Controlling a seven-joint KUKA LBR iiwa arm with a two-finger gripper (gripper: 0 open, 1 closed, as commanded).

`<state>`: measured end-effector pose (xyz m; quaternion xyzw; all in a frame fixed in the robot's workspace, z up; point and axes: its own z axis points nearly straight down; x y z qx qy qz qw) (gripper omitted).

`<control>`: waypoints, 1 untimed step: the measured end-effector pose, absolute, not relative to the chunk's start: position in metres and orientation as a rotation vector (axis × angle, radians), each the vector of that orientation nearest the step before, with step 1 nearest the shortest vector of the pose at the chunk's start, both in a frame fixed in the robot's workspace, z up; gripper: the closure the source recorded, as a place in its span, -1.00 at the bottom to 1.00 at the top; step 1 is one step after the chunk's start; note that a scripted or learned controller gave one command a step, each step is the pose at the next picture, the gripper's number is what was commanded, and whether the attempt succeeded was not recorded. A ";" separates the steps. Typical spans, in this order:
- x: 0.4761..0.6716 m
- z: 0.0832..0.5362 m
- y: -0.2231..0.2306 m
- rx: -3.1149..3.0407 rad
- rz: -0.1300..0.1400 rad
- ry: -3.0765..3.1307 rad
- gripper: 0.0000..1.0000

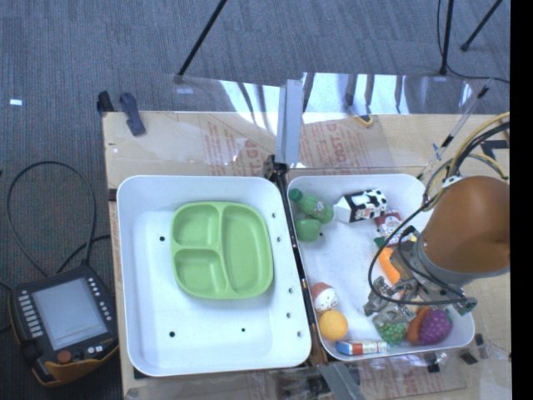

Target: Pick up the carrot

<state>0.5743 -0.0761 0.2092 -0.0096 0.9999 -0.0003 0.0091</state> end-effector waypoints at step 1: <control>0.489 0.100 -0.145 -0.768 0.015 3.057 1.00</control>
